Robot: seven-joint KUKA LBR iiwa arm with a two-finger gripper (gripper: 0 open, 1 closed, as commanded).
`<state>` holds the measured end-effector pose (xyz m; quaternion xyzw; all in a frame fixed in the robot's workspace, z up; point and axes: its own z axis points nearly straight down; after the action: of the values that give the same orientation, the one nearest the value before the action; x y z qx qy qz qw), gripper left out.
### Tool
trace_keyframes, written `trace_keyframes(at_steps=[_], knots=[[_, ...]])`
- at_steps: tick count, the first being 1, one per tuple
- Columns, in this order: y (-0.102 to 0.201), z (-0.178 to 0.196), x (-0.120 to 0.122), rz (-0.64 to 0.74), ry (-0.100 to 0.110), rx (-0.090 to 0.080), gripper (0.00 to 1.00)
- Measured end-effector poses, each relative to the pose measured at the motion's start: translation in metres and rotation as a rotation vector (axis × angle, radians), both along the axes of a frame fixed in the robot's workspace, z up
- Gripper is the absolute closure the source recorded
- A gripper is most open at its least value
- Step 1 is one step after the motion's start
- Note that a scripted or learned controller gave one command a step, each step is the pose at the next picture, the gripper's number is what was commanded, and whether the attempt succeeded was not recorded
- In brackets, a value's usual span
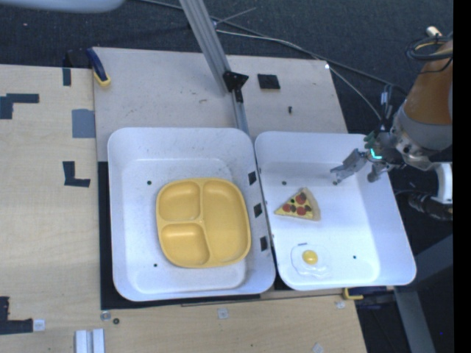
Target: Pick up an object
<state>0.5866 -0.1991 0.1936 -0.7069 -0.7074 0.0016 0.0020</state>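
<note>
A toy pizza slice (299, 205) lies flat in the middle of the right bin (383, 219). A toy fried egg (309, 259) lies near that bin's front edge. My gripper (357, 166) hangs over the bin's far right part, up and to the right of the pizza slice. Its two grey fingers stand apart with nothing between them. The arm's orange band (430, 94) shows at the right edge.
A yellow divided plate (202, 221) sits in the left bin (132, 197). A slanted metal pole (210, 35) runs down to the gap between the bins. Cables cross the dark floor at the back.
</note>
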Motion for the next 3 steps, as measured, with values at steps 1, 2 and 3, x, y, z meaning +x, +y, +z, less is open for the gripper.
trace_keyframes(at_steps=[1,2,3], knots=[[0.0,0.002,0.001,0.001,-0.004,-0.001,0.0],[-0.008,-0.055,0.005,0.0,0.0,-0.001,0.0],[-0.008,-0.107,0.005,0.001,-0.005,-0.003,0.0]])
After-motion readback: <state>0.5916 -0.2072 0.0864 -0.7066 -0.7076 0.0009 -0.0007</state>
